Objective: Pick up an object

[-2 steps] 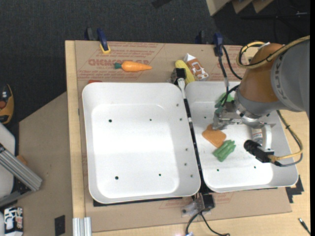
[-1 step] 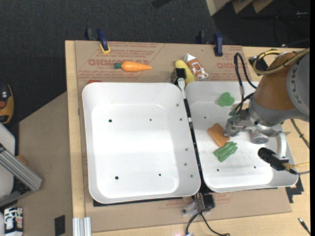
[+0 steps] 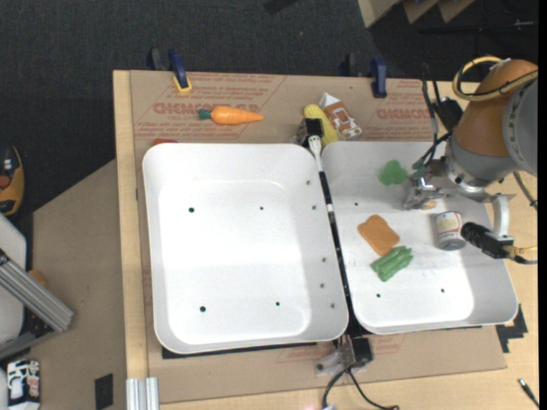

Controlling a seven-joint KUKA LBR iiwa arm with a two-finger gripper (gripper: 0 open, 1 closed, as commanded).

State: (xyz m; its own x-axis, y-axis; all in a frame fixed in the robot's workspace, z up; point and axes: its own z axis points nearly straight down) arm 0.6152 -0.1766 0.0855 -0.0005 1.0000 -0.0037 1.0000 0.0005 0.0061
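fingers (image 3: 419,196) low in right bin (image 3: 487,310), beside green piece (image 3: 392,174).

— What lies in the right bin (image 3: 479,310)?

— A leafy piece (image 3: 393,173) near its far edge; a flat slice (image 3: 377,233) at the middle; a pod (image 3: 392,263) just nearer than that; a can (image 3: 447,230) toward the right edge.

— And behind the left bin (image 3: 171,246)?

— A carrot (image 3: 229,116) on the bench (image 3: 128,143), and a banana (image 3: 314,120) with a small carton (image 3: 340,120) at the bins' shared far corner.

Glossy white plastic bins (image 3: 231,254), matt cardboard bench top (image 3: 256,96), shiny metal can (image 3: 447,230)
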